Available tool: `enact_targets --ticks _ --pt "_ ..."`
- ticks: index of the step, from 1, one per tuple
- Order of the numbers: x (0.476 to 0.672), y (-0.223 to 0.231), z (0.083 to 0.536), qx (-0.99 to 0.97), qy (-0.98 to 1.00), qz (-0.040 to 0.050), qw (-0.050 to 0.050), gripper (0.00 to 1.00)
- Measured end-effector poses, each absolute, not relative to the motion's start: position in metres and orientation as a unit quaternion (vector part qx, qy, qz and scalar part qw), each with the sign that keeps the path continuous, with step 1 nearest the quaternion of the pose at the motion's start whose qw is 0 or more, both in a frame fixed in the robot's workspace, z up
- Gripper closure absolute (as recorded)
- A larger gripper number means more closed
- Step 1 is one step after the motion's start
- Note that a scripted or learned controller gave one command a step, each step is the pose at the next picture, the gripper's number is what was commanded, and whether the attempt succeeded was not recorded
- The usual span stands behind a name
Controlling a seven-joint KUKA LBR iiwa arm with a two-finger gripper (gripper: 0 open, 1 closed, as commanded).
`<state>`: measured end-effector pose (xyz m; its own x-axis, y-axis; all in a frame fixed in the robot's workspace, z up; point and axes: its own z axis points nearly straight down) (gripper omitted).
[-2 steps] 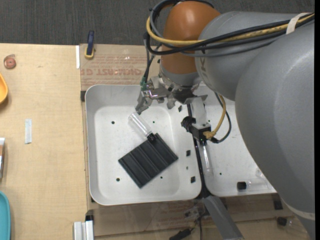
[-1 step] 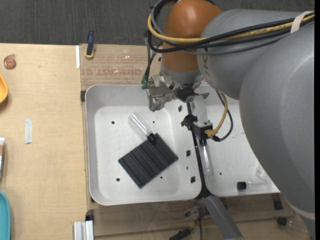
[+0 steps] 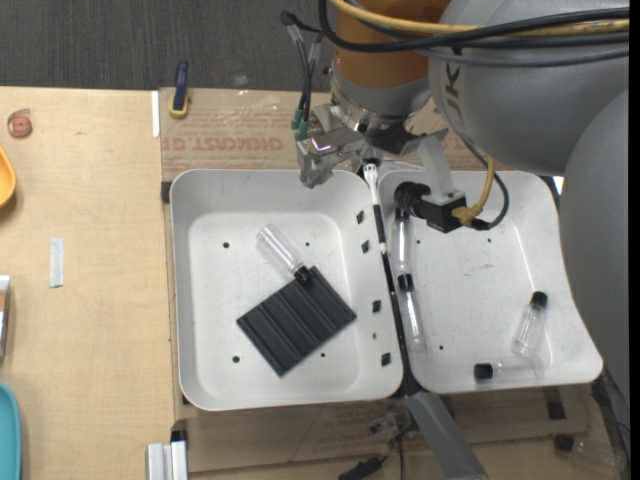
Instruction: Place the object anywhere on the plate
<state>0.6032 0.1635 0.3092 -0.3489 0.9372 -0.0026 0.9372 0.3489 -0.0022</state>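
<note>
We find the task's thing, a clear plastic tube with a black cap [image 3: 283,255], in the left white bin [image 3: 200,368], its cap end touching the flat, ribbed black plate [image 3: 297,319]. Its long axis runs from ten o'clock to four o'clock, cap towards four. We judge it light, stiff and slippery, best pinched across the middle. The grey two-finger gripper [image 3: 322,163] hovers at the bin's twelve o'clock rim, holding nothing; its spread we cannot tell.

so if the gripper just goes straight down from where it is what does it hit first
Likely the back rim of the left bin, near the divide between the bins; the gripper hangs over that edge. Depth is unclear, so it could land just inside.
</note>
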Motion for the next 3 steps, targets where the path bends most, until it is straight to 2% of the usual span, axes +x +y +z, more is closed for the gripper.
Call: enact_targets --ticks 1,2,3 --pt "0.601 0.168 0.347 0.487 0.873 -0.001 0.001 1.0" --pt "0.609 0.216 0.338 0.341 0.94 -0.0005 0.001 1.0" --pt "0.638 0.226 0.324 0.248 0.969 -0.0003 0.001 1.0"
